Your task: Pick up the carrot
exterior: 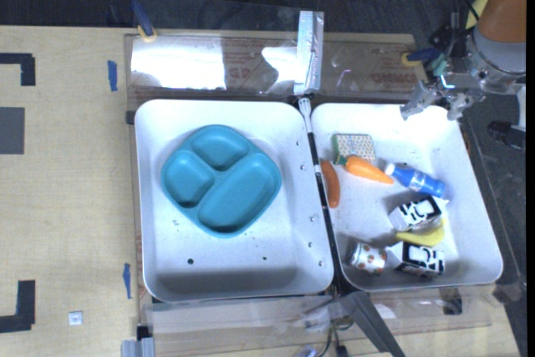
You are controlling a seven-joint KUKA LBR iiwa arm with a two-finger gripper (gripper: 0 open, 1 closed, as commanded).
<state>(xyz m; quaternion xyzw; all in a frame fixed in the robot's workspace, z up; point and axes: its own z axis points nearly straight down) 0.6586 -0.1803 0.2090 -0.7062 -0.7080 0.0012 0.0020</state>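
From the camera above the worktop (58,180), I see two white bins side by side. The left bin (159,263) carries a blue divided plate (221,178), sitting a little left of its middle. The right bin (468,180) holds the clutter I have to sort through.

My hand (436,100) hangs over the far right corner of that right bin, up near its back rim, with my grey wrist and orange band reaching in from the right. At this slant I cannot tell how it is set, so I won't guess; nothing shows gripped in it.

The carrot (369,170) lies in the upper left part of the right bin, pointing roughly across the bin, well apart from my hand. Just behind it, touching or nearly so, is a small speckled block (352,146), and its thicker end sits beside a blue and white tube (416,178). A second orange piece (331,183) leans along the bin's left wall; it might be another carrot-like toy, though I'm unsure. Nearer the front are a black and white packet (414,213), a yellow banana (422,236), a small can (368,257) and another black and white packet (420,260).

I judge the pick is not yet begun: I must cross toward the left and come down between block and tube.
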